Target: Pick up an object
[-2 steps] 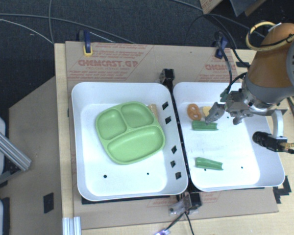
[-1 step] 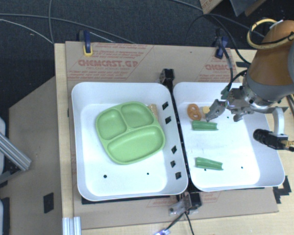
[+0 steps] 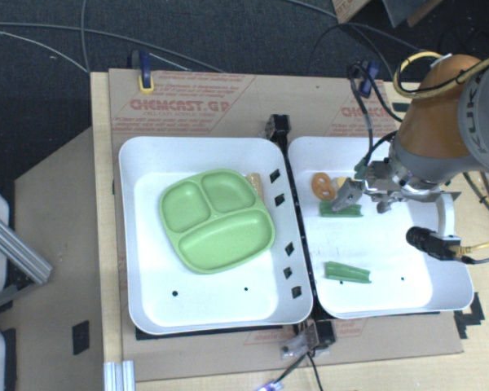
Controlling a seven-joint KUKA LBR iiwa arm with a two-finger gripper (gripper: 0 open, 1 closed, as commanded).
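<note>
**Hand low over the right bin, at the far green piece**

You see two white bins side by side on the counter (image 3: 187, 96). The left bin (image 3: 147, 292) holds a green plate (image 3: 218, 220) with three compartments, lying flat a little far of the bin's middle. A small tan thing (image 3: 254, 184) peeks out just behind the plate's far right edge; you cannot tell what it is.

In the right bin (image 3: 407, 296) you have three small things. An orange ring (image 3: 323, 186) lies in the far left part. Just near of it lies a green piece (image 3: 342, 210), flat on the floor of the bin. A second green bar (image 3: 347, 274) lies well apart from these, toward the near left of the bin, slightly tilted.

The arm (image 3: 440, 120) comes in from the right, with its orange band over the far right corner of the right bin. The hand (image 3: 349, 195) hangs low at the bin's far left, its light fingers (image 3: 345, 195) reaching toward the green piece and just right of the ring. You cannot tell from this slant whether the fingers are wide or narrow, nor whether they touch the piece. Nothing is visibly held between them.

A black part (image 3: 428, 241) juts out over the bin's right side, below the wrist.
</note>
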